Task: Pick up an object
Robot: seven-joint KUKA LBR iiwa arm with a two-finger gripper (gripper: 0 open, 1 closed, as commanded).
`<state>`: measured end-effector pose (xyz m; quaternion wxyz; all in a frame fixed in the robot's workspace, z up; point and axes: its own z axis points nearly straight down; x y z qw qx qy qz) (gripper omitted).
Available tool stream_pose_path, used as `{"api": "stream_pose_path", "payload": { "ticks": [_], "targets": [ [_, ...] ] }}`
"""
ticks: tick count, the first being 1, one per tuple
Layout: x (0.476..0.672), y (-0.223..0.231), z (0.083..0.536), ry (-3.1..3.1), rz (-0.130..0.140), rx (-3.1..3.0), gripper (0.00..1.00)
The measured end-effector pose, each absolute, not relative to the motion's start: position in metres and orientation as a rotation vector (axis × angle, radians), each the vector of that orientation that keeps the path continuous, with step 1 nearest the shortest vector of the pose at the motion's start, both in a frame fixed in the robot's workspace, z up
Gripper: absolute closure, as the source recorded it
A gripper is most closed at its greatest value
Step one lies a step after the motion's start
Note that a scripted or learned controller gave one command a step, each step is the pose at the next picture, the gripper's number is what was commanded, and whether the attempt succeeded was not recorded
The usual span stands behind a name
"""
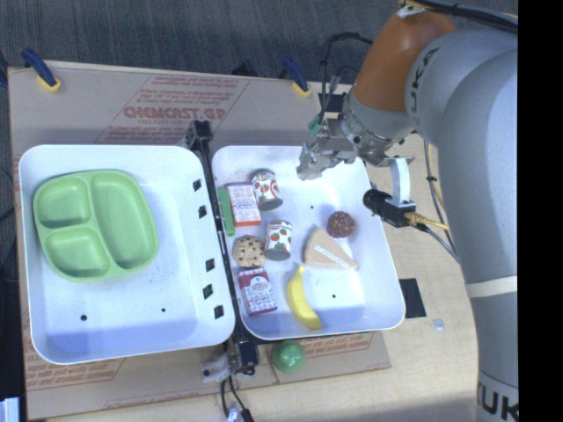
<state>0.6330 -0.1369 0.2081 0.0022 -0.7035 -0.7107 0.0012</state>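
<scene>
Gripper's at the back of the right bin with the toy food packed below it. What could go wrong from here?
1. Tight clutter: the two cans, cookie and cracker box sit nearly touching, so descending there may nudge neighbours or grab two.
2. The gripper hangs over bare floor near the right bin's back wall; closing there likely gets nothing.
3. The green ball lies outside the bins, probably not pickable.

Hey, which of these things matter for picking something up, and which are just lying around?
For the job:
hand
banana
sandwich wedge
cookie
two small cans
chocolate donut
right bin

Just lying about:
green divided plate in the left bin
green ball outside the bins
blue clamps
</scene>
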Motion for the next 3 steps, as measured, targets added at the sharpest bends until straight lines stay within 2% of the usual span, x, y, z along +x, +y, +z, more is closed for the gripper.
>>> {"api": "stream_pose_path", "payload": {
  "ticks": [1, 2, 3],
  "targets": [
    [0.572, -0.117, 0.224, -2.226, 0.005, -2.214, 1.00],
    [0.576, -0.115, 0.211, -2.226, 0.007, -2.211, 1.00],
    [0.522, -0.080, 0.229, -2.228, 0.004, -2.211, 1.00]
  ]
}}
